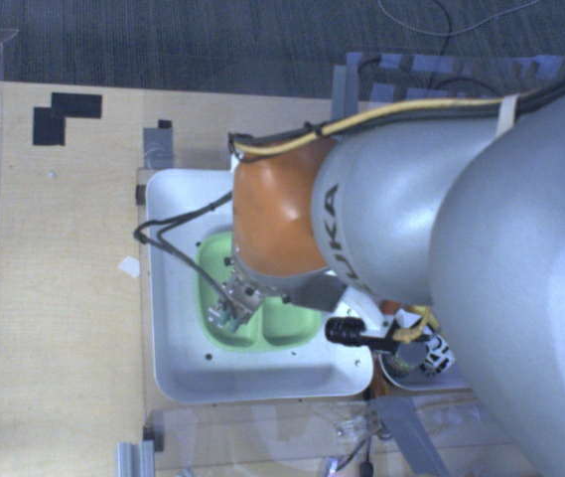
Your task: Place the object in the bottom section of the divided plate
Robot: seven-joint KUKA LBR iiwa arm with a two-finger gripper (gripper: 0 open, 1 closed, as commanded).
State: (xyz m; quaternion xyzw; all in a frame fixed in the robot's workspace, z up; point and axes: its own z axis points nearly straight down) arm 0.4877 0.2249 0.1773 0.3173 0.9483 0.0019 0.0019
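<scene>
The arm [441,227] is the main thing in the way. Its grey bulk and orange band [272,217] cover most of the right half of the view and a good chunk of the left bin [262,381]. Just a sliver of the right bin [411,381] peeks out under the arm, with a small cluster of bits [419,351] in it: something orange, something yellow and something black-and-white. They're too small to name.

The green divided plate [292,328] sits in the left bin, with its upper right part under the wrist. Two sections show along its lower edge, plus a strip of a third at upper left. The gripper [226,314] is down over the lower-left section, right at the plate surface. Whether it's open or closed, can't tell from this angle.

As for the object, the tip area is a blur of metal and green. So it can't be said if anything sits there, or where it lies against the gripper.

Count: two bins, one plate, one gripper. On the wooden bench [64,316] to the left there's one black L-shaped tape mark [64,117] and one small white scrap [128,264].
</scene>
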